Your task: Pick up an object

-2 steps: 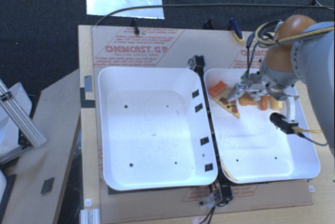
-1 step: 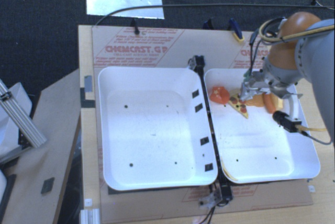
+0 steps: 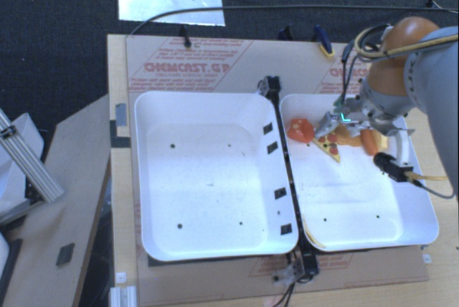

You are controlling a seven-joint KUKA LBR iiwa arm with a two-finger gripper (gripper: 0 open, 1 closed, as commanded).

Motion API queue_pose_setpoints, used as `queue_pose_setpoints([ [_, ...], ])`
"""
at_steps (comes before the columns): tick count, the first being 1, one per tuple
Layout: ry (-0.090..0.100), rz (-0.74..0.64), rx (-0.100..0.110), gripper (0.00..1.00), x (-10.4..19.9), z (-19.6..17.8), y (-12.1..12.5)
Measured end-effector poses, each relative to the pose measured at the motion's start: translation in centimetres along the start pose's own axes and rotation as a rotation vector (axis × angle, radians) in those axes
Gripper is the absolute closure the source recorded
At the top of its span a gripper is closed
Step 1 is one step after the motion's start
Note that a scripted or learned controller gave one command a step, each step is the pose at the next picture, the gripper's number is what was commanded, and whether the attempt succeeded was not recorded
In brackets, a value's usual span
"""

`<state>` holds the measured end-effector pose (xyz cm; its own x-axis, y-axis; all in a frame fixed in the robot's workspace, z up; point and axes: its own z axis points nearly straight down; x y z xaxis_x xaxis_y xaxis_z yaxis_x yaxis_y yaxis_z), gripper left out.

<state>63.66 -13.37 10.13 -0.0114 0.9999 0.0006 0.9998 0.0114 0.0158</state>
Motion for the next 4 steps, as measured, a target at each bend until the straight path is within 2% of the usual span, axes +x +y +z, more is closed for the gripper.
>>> queue_pose_setpoints([
  [1, -0.003, 0.011, 0.011, 0.00, -5.7, 0.8, 1.0],
  [2, -0.011, 0.007, -0.003, 0.00, 1.8, 1.0, -1.0],
  [3, 0.000, 0.011, 0.001, 0.00, -4.4, 1.0, -2.3],
  [4, -0.001, 0.003, 0.012, 0.00, 2.0, -1.1, -1.4],
])
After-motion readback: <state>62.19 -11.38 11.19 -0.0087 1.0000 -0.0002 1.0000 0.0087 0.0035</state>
